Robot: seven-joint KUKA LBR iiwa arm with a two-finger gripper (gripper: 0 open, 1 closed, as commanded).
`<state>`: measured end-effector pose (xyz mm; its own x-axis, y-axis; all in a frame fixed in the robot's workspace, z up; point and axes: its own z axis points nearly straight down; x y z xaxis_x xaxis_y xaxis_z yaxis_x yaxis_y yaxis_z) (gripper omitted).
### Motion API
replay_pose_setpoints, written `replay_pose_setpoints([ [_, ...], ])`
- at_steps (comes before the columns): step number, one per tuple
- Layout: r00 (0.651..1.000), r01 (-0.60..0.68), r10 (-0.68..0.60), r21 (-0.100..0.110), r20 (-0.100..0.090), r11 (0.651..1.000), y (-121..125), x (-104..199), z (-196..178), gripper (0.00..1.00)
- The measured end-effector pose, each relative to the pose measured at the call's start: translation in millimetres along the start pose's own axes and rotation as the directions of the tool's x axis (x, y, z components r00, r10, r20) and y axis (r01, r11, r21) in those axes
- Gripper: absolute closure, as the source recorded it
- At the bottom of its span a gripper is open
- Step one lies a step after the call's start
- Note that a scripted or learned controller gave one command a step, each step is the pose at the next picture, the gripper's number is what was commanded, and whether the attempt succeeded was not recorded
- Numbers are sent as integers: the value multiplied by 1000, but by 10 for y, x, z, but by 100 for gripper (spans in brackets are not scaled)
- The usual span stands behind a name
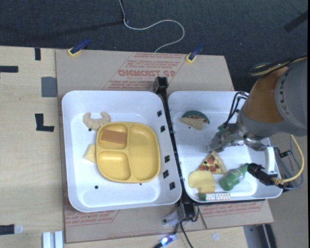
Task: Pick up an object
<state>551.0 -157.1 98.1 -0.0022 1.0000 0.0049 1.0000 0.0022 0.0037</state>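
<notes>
My gripper (217, 143) hangs low in the right bin (196, 103), just above the upper tip of a pizza slice toy (212, 163). Nothing shows between its fingers. A pale yellow toy piece (201, 180) lies at the bin's front, and a green bottle-shaped toy (232, 178) lies to its right. A taco-like toy (195, 120) with a green rim rests near the bin's back left. The grey arm with its orange band (263, 99) reaches in from the right.
The left bin (77, 138) bears a yellow divided plate (139, 161) with a brown slab (113, 136) in one compartment. A croissant-like toy (94, 119) and a yellow wedge (90, 152) lie beside the plate. A black divider (168, 133) separates the bins.
</notes>
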Motion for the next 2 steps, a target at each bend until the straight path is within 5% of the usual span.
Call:
replay_pose_setpoints([
  [2,1000,0,0,1,5,1000,13,138,-878,100],
])
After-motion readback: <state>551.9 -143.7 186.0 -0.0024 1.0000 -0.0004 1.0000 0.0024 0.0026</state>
